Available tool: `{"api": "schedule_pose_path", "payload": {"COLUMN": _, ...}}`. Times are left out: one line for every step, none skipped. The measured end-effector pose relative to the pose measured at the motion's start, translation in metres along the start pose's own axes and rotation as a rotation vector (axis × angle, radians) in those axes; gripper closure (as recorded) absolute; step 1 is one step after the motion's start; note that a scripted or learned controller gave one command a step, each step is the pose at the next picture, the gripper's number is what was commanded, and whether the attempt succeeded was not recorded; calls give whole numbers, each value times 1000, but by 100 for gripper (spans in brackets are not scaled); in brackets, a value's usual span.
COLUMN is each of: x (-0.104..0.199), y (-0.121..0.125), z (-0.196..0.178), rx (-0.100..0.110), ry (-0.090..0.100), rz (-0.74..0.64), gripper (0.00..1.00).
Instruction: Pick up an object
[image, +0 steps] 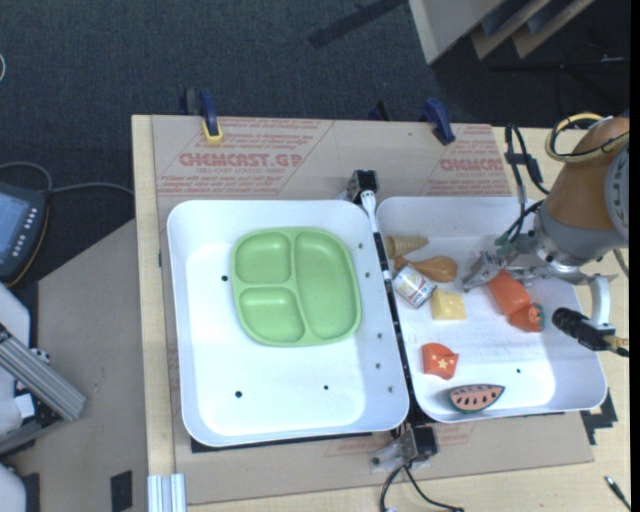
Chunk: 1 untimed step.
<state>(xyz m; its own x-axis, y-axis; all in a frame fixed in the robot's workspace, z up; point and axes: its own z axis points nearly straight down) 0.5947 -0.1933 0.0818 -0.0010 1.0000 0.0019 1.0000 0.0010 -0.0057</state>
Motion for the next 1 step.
{"api": "schedule_pose_path", "payload": {"x": -1, "y": 2, "z": -14, "rx": -7, "ry": -2, "rz": 0, "gripper": 100}}
